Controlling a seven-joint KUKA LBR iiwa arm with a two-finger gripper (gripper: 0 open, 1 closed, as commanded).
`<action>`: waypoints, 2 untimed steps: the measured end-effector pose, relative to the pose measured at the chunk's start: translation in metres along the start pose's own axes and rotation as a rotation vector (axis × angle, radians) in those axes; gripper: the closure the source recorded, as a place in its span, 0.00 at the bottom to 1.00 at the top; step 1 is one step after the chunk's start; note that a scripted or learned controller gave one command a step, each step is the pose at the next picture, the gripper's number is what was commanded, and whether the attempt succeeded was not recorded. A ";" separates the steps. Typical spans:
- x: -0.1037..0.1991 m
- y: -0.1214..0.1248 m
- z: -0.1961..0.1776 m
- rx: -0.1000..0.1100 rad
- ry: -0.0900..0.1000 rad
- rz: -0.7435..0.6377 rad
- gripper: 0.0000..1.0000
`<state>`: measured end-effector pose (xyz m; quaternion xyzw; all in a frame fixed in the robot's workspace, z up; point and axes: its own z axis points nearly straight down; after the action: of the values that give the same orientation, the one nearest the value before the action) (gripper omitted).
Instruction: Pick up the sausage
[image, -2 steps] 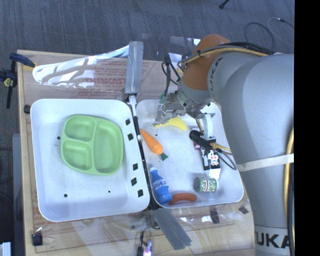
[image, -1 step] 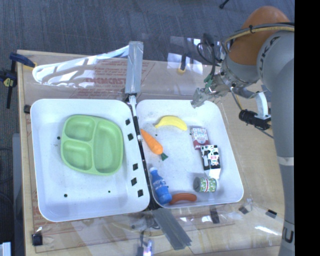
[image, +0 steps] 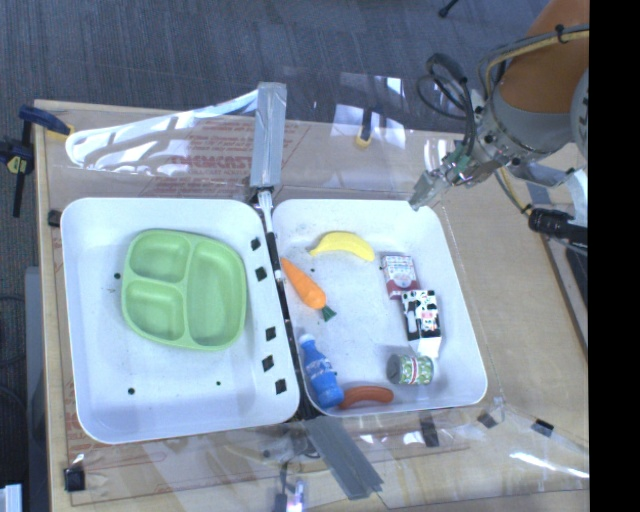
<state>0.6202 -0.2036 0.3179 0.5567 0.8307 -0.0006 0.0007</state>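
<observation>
the sausage is small, reddish brown and a bit curved. it lies at the near edge of the right bin, just beside a blue bottle. the pincer hangs over the bin's far corner, well apart from it.

Showing two white bins. Holding a light green divided plate at 9 o'clock. Carrying in the right bin: yellow banana at 12, orange carrot with dark green tip, red-and-white packet, black-and-white cow-patterned carton at 3, green-patterned can, blue bottle and reddish-brown sausage at 6. Displaying grey arm, orange band.
</observation>
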 end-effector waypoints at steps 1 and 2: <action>0.054 0.015 0.052 0.002 0.002 -0.072 1.00; 0.057 -0.070 0.226 0.003 0.003 0.190 1.00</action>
<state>0.5340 -0.1777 0.0914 0.6329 0.7743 -0.0006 -0.0013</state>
